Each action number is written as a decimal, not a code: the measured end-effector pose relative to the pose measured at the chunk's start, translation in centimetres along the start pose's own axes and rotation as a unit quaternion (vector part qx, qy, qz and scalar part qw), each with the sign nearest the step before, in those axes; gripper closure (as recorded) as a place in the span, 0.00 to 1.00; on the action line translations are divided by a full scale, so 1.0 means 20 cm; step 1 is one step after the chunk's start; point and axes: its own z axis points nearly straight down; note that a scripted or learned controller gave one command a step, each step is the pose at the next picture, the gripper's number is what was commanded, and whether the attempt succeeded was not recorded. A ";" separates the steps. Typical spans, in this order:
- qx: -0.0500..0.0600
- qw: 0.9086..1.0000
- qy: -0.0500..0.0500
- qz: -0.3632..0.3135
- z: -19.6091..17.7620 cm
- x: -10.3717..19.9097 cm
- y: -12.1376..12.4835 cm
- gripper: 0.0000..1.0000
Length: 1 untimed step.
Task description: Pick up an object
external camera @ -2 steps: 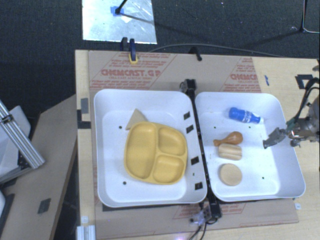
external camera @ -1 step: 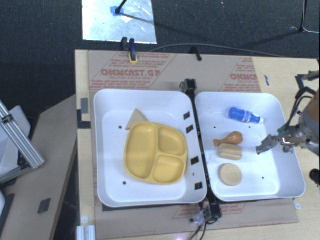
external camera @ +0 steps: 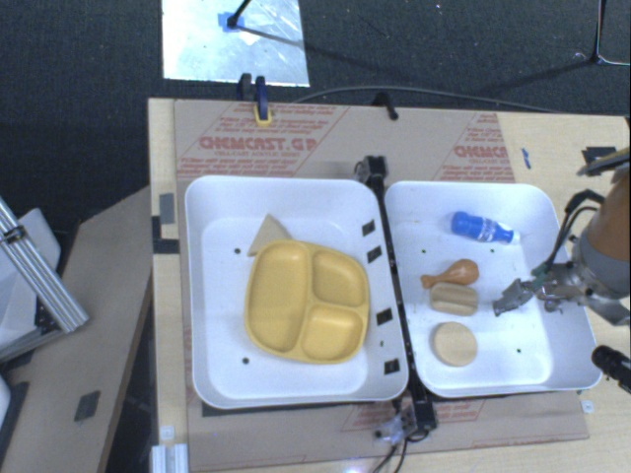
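Hand (external camera: 515,298) released, just right of tan bread slice (external camera: 454,303); pale, oblong, lying flat.

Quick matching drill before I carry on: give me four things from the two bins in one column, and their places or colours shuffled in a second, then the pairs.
Things:
1. divided plate
2. bottle
3. round disc
4. drumstick-shaped toy

Descriptions:
A. blue, lying near the far wall of the right bin
B. yellow, with three compartments, in the left bin
C. brown, at the middle of the right bin
D. pale tan, nearest the front wall of the right bin

Pairs: 1-B, 2-A, 3-D, 4-C
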 end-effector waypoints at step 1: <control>0.000 1.000 0.000 0.000 0.24 -0.04 0.03 0.00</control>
